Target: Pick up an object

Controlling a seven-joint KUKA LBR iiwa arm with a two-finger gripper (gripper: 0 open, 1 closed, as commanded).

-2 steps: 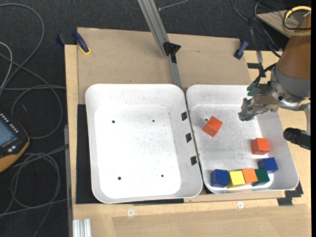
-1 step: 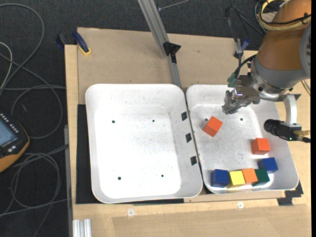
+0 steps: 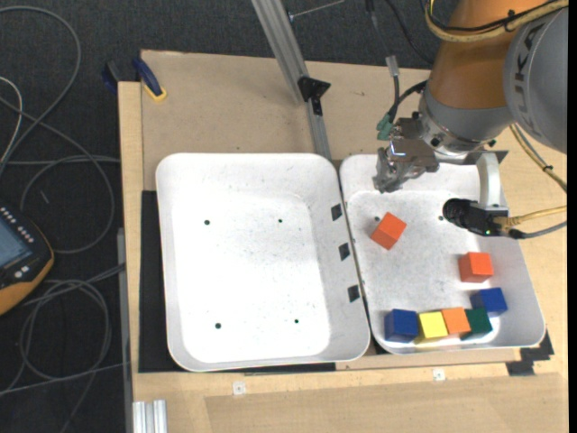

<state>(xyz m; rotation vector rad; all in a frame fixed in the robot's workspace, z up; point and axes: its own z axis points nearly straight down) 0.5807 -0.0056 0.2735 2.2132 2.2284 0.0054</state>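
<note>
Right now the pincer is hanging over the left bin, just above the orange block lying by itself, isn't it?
Not quite. The camera view shows the pincer hanging over the right bin, not the left one. The rest is right: it is just above the orange block lying by itself.

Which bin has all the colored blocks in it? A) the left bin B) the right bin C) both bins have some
B: the right bin holds the orange block near the gripper and the row of blocks along its near edge, while the left bin shows just small dark dots.
</note>
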